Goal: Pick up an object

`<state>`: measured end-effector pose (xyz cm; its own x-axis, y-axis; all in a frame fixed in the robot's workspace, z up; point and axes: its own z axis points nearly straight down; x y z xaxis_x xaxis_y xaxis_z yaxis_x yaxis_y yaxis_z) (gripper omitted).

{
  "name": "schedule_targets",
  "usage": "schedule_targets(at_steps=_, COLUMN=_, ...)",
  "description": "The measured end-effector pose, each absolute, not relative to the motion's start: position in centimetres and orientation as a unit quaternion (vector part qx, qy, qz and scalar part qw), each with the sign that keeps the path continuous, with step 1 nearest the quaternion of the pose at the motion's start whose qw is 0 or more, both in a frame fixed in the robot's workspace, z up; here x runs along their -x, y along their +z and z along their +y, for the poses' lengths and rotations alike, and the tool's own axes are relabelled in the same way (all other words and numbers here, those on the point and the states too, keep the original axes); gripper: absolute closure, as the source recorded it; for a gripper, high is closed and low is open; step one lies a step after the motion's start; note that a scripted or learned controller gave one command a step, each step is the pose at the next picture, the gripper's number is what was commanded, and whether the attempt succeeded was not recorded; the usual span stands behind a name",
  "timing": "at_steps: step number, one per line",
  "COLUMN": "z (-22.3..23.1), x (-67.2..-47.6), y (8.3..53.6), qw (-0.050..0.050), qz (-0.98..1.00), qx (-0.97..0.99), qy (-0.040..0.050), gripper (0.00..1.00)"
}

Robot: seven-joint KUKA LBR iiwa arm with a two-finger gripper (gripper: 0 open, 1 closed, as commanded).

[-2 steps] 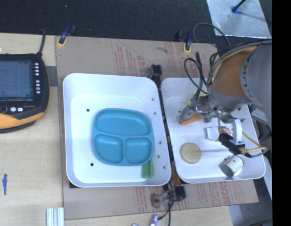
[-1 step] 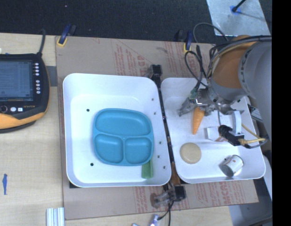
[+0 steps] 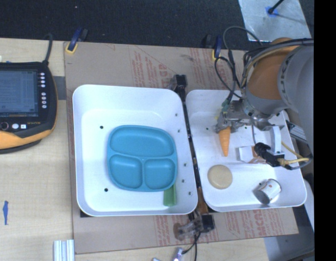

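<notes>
In the right bin (image 3: 203,110) an orange carrot (image 3: 224,141) lies pointing toward the front. My gripper (image 3: 228,122) hangs low over the carrot's far end, right at its top; whether it touches the carrot is unclear. A tan round disc (image 3: 219,176) lies in front of the carrot. A small white block (image 3: 244,153) sits to the carrot's right, and a silver and white cup-like piece (image 3: 266,190) rests at the front right corner. The grey arm with its orange band (image 3: 266,78) covers the bin's far right part.
The left bin (image 3: 86,145) holds a blue divided plate (image 3: 141,157) and a green strip (image 3: 169,196) by its front right wall. A tablet controller (image 3: 21,99) lies on the bench at the left. Cables (image 3: 233,53) loop behind the right bin.
</notes>
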<state>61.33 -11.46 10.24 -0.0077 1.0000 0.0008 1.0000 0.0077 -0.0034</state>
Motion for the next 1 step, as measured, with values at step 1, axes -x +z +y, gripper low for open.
schedule_targets(at_steps=1, z=-5.19, x=-62.10, y=19.27, qw=0.001, qz=-0.709, qx=0.706, qy=0.0001, gripper=1.00)
